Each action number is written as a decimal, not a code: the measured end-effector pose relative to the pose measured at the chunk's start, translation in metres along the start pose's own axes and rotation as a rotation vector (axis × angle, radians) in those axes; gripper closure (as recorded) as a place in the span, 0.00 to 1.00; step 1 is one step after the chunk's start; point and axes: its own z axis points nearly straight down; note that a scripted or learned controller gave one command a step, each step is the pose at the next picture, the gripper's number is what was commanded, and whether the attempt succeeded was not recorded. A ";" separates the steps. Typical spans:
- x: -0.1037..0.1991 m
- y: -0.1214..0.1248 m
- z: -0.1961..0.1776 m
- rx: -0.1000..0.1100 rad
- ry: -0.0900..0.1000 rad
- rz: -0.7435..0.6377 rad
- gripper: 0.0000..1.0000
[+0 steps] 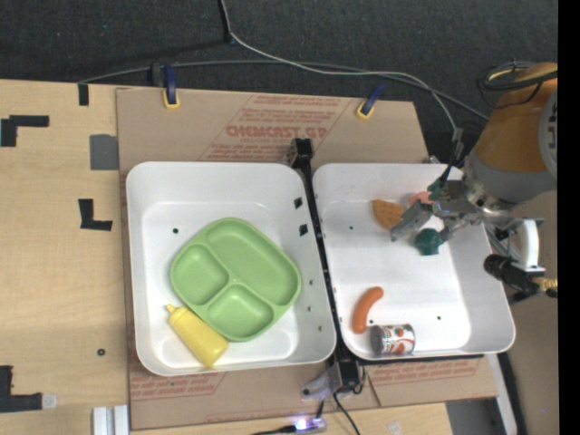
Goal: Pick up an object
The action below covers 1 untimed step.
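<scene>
The pincer [424, 226] hangs open over a small teal toy [428, 240]. Next, it must go down and squeeze.

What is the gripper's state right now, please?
Gripper: in the right bin, over a teal object; open or shut cannot be told.

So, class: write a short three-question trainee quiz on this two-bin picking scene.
1. True or false: the green divided plate lies in the left bin.
2. Which item lies nearest the end effector? A yellow bottle; B teal object; C can.
3. Fill in: the sausage lies beside the ____.

Key: 1 true; 2 B; 3 can.
</scene>
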 end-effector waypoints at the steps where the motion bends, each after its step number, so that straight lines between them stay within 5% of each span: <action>1: 0.000 0.003 -0.007 -0.013 -0.002 -0.004 0.00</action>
